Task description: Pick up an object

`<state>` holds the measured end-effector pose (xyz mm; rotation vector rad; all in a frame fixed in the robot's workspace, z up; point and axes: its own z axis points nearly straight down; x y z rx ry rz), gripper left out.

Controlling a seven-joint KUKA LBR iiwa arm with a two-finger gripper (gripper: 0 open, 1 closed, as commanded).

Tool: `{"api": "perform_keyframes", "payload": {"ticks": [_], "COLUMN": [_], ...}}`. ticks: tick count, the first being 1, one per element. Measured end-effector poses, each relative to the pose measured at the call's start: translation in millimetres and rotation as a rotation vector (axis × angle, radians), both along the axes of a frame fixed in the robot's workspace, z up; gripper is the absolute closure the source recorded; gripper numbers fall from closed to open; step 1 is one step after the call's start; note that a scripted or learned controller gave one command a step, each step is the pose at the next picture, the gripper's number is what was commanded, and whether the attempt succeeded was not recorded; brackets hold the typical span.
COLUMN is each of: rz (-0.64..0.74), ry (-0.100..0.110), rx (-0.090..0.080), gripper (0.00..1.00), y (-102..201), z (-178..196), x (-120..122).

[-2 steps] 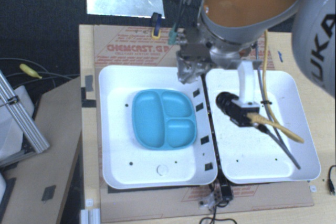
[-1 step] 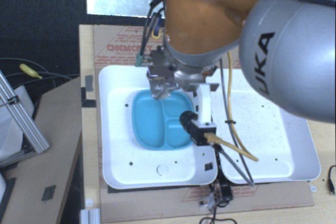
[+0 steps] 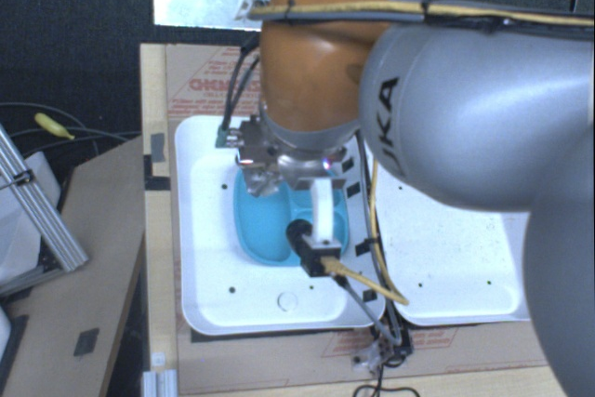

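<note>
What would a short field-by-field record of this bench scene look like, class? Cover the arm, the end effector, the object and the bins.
arm: grey with orange band, reaching in from the right
end effector: low over the left bin
object: blue item lying in the left bin, partly hidden by the end effector
left bin: white, shallow
right bin: white, beside the left bin
grasp: cannot tell

Left bin (image 3: 200,228): blue object (image 3: 265,232) fills the middle, under the arm (image 3: 465,98); bare floor along left and front walls
Right bin (image 3: 465,293): front floor open; arm overhangs its back
</note>
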<state>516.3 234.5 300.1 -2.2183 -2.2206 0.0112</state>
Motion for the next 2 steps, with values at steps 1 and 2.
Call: {"api": "perform_keyframes", "payload": {"ticks": [1, 2], "rz": [-0.006, 0.003], "ry": [-0.019, -0.011], "rx": [0.004, 0.006], "gripper": [1.0, 1.0], "y": [-54.5, -60.7], "z": [82.7, 113.1], "x": [45.0, -16.2]}}
